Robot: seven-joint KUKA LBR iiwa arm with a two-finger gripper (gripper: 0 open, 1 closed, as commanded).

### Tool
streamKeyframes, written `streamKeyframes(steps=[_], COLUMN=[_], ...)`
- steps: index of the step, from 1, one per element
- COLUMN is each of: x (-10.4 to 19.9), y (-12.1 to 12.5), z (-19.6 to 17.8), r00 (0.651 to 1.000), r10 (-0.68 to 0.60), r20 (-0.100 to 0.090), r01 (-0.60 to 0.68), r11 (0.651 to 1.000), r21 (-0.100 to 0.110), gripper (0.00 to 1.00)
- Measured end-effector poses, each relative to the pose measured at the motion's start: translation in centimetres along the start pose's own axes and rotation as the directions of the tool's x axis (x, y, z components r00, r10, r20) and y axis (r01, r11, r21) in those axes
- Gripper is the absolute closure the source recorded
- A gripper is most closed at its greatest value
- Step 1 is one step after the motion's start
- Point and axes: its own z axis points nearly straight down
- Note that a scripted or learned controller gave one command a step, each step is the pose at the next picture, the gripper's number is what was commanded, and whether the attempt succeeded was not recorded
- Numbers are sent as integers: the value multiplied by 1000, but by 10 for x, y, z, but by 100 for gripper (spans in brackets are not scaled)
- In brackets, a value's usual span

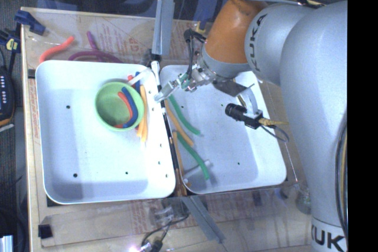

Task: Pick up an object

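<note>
Here the hand (171, 88) hovers at the right bin's (271, 153) near-left corner, just above the green strips (188, 122); whether it is apart or together I cannot tell. Best descend squarely over one strip, clear of the bin wall.

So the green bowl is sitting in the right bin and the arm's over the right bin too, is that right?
Not quite. The camera view shows the green bowl in the left bin, not the right one. The arm's gripper is over the right bin, near its upper left corner, as you said.
</note>
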Motion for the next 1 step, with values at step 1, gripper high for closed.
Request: streamKeyframes(steps=[1], x=[0], y=[0], z=[1], r00=[1000], r10=[-9], r20=[0], r01=[9], r11=[1000], r21=[-2], gripper=[0])
